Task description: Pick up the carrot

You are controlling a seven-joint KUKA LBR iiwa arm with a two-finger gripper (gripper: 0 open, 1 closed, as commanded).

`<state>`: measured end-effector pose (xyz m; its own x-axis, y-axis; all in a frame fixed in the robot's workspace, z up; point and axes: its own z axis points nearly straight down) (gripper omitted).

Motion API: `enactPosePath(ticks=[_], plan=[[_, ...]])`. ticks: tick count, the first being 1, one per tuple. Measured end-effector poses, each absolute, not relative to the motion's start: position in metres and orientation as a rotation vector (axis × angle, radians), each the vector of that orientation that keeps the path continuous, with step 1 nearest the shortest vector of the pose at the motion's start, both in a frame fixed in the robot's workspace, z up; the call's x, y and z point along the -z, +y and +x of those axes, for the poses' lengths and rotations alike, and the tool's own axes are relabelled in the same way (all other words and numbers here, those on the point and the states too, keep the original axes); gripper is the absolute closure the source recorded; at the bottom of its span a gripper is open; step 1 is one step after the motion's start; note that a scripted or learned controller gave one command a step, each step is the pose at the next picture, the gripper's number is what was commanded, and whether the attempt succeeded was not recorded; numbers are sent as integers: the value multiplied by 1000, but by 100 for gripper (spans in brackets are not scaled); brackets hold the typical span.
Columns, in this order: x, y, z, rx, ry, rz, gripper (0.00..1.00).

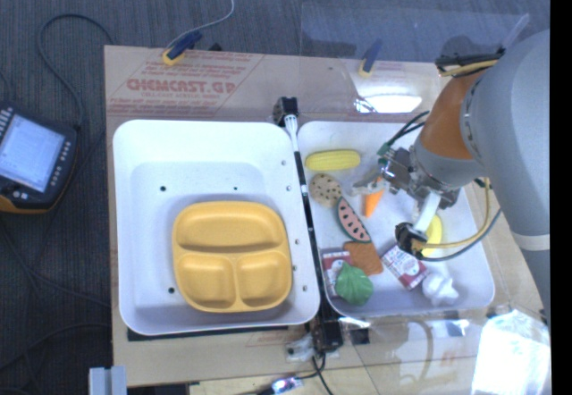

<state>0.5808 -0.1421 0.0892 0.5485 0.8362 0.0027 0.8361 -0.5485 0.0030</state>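
The carrot is a small orange piece lying in the right bin, near its middle and pointing down-left. My gripper hangs directly over the carrot's upper end, reaching in from the right beneath the orange wrist band. Its tip sits very close to the carrot or touches it. The wrist body blocks the view of the grip.
Around the carrot lie a corn cob, a chocolate-chip cookie, a watermelon slice, a brown toast piece, a green vegetable, a red packet and a banana. The left bin holds a yellow divided tray.
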Motion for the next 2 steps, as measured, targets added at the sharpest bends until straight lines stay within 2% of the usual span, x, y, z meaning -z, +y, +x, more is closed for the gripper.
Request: enactPosePath(ticks=[1, 2], plan=[[-100, -144, 581, -1, 1494, 2755, 100], [-194, -98, 656, -6, 1250, 2879, 100]])
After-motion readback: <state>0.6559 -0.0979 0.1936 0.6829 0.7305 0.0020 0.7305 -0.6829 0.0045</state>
